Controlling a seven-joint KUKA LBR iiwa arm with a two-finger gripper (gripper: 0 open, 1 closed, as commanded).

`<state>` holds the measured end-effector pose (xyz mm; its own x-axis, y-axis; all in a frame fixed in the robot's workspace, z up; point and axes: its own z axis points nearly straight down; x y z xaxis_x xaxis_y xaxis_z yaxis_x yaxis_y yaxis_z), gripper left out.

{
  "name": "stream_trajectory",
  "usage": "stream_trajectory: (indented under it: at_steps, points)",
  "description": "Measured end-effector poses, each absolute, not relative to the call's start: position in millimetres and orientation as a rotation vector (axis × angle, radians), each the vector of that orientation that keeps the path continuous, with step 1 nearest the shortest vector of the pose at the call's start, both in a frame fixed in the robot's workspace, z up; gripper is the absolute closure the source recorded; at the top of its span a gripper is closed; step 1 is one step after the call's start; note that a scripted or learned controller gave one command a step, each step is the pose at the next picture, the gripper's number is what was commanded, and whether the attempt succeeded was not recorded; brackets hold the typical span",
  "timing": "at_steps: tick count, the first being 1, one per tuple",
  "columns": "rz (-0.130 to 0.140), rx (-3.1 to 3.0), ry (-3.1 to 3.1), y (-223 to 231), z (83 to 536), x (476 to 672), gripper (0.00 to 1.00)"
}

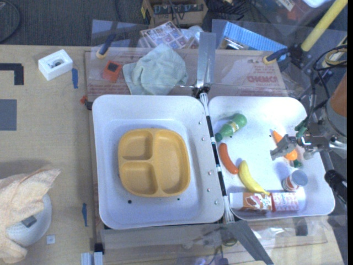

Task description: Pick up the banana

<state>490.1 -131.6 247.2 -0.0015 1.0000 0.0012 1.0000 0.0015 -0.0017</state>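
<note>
The small curved yellow banana (251, 177) lies on the floor of the right-hand shallow white bin (259, 110), tilted, with its upper tip near the long orange-red sausage-shaped toy (228, 158) that lies just to its left. Just below the banana, a clear plastic bottle with a red and white label (268, 201) lies on its side along the bin's near wall, touching or nearly touching the banana's lower end. Up and to the left of the banana sits a green bottle-shaped toy (231, 126). The two-finger gripper (288, 147) hangs well to the right of the banana, over a small orange piece (290, 155) (a carrot-like toy, partly covered); whether it has hold of anything cannot be told. A small grey-blue round cap (298, 178) rests right of the banana.
</note>
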Motion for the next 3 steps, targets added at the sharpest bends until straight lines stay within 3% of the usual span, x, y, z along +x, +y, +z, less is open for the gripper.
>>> stream_trajectory:
  at_steps: [1,2,3]
  points:
    - [0.000,-2.034,-2.394,-95.4,121.4,492.0,0.00]
    - [-0.008,-2.073,-2.367,-104.7,88.5,485.1,0.00]
    - [-0.011,-2.086,-2.365,-108.0,99.4,486.1,1.00]
